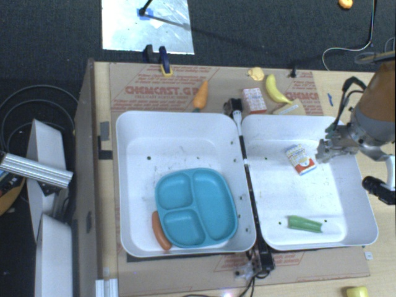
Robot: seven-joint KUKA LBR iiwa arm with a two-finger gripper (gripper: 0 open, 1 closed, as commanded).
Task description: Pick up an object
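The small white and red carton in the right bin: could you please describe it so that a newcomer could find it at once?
Start at the right bin of the two white ones. In its upper half, just left of the gripper, lies the small carton, tilted. It is white with a red end, unlike the long green vegetable near the bin's front edge.

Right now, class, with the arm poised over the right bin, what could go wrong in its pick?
1. The gripper sits beside the small red and white carton, near its right end, not over it, so closing may clip or push it away.
2. The carton lies tilted, so the fingers may meet it at an awkward angle and let it slip.
3. The green pepper lies close to the right bin's near wall, which may crowd a grasp there.
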